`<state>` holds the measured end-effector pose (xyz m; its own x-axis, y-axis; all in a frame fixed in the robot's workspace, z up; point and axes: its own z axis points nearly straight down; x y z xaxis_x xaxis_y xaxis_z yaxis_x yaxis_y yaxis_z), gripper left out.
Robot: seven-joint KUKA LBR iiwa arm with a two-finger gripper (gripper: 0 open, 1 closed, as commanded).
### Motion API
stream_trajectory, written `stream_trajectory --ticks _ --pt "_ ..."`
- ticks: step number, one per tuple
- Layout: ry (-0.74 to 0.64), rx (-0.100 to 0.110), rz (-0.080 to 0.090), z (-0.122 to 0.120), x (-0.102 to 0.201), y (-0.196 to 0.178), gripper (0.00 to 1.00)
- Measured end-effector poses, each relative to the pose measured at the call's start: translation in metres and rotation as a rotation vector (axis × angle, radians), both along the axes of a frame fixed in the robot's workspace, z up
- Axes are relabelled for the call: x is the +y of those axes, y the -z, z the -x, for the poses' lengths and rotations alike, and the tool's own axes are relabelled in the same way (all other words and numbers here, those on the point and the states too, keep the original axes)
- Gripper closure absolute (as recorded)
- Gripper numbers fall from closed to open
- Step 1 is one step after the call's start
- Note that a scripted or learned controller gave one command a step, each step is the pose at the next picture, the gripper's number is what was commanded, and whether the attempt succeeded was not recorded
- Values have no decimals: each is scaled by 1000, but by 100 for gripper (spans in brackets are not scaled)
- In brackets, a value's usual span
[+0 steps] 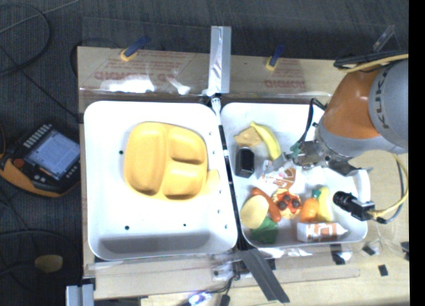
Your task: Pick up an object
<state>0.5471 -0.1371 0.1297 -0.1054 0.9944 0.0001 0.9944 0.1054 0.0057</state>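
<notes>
Left bin [106, 231]: a yellow divided tray [165, 160] was seen lying toward its middle; nothing else of note was made out there.
Right bin [232, 122]: a crowded heap of small objects was held, filling most of the floor.
Far-left corner of right bin: a yellow banana [267, 140] was noted, with a small dark block [245, 161] just beside it toward the left wall.
Near edge of right bin: a white bottle with a red label [320, 232] was seen lying flat; a pale round fruit [253, 212] and a green piece [265, 233] were placed near the near-left corner.
Middle of right bin: an orange piece [309, 209] and a red-and-white packet [283, 178] were noted, touching their neighbours.
Gripper [300, 154]: it was positioned low over the right bin, above the packet and just right of the banana; whether it was released or clenched could not be told, and nothing was seen to be held.
Step in hand: judged to be the descent onto one object.
Advice: a piece with free sides, such as the banana, would be best chosen; the descent should be kept straight and centred, so that neighbours are not pinched or pushed against the wall.
</notes>
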Motion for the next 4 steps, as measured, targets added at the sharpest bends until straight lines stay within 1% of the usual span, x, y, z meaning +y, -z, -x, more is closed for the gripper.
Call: stream_trajectory --ticks 1,2,3,4 --pt "3 -7 5 -68 23 40 0" --pt "3 -8 1 -69 24 30 100" --pt "-20 -18 5 -8 -6 36 100" --pt "-21 -10 4 -6 -5 39 0"
